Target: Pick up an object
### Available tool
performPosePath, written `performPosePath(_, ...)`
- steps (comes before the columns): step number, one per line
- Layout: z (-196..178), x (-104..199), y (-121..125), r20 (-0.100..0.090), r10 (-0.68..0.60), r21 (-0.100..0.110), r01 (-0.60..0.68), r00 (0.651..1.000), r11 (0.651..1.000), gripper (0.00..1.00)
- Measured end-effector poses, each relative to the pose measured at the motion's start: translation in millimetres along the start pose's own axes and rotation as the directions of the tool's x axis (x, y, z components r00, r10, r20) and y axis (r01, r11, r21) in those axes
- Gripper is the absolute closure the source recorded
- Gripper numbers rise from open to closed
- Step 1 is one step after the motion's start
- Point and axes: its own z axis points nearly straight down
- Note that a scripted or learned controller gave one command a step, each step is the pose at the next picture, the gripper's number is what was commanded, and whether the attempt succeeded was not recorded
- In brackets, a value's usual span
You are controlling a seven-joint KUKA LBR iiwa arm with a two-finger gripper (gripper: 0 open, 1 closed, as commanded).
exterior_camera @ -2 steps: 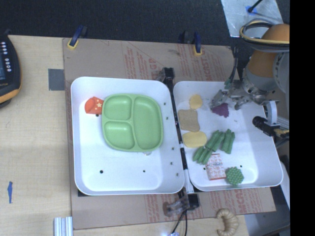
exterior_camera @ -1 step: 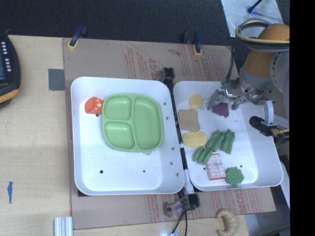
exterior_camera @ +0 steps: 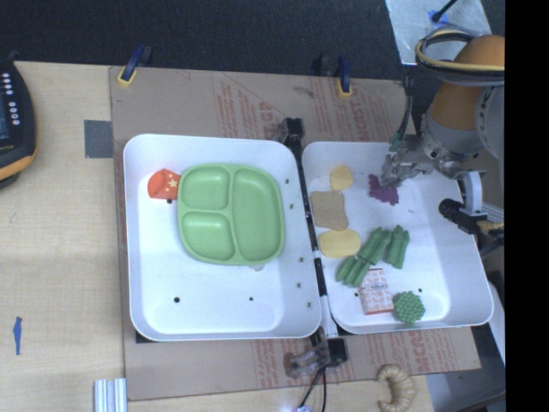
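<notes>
My gripper hangs over the back of the right bin, right beside a small purple object that lies on the bin floor just below its tips. Also in that bin lie a small yellow piece, a tan slice, a yellow oval piece, a bunch of green beans, a small red and white packet and a green broccoli piece. The left bin holds a green divided plate and a red object.
The arm with its orange band stands over the right bin's back right corner. A black device sits at the far left. Blue clamps hold the cardboard base at the back. A tan curled object lies in front of the bins.
</notes>
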Motion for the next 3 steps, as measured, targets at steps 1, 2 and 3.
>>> performPosePath(1,0.4,0.0,-0.1,0.000,0.000,0.001,0.000,1.000,1.000,0.00)
performPosePath(2,-10.8,-1.1,0.2,0.001,-0.001,0.000,0.001,1.000,1.000,1.00)
performPosePath(3,-10.2,-1.0,0.0,0.001,-0.001,0.001,0.001,1.000,1.000,0.00)
